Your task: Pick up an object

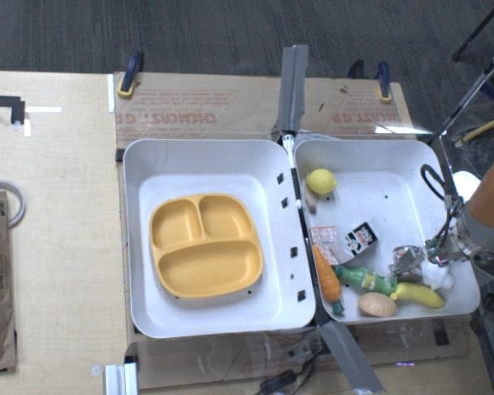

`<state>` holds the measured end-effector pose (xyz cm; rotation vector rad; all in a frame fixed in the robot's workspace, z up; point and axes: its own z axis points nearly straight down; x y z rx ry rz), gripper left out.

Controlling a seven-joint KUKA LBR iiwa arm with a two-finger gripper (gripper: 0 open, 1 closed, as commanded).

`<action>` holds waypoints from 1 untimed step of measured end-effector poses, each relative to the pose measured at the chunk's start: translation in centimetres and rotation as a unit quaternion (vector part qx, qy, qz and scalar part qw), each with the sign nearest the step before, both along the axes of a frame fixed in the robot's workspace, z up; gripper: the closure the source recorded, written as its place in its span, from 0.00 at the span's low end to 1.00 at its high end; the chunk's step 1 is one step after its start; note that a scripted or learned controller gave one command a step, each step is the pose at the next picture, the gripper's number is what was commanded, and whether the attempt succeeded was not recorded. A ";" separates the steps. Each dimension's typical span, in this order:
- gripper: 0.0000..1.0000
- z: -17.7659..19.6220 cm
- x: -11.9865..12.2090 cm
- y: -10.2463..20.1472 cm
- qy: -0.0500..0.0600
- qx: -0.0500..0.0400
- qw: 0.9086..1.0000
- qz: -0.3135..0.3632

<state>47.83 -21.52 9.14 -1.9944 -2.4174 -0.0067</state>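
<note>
Claw (pixel 407 259) hangs low in the right bin (pixel 379 159), grip state I cannot tell, just above the banana (pixel 420 295) and bottle (pixel 367 281), nothing lifted yet.

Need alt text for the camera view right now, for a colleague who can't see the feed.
The hand sits low in the right bin above a banana, potato, green bottle and carrot, with a lemon farther back. The left bin holds a yellow divided plate.
</note>
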 end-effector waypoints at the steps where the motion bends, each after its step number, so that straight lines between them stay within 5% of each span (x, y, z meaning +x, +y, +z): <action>1: 1.00 0.9 0.0 -0.4 -0.001 -0.004 1.000 -0.003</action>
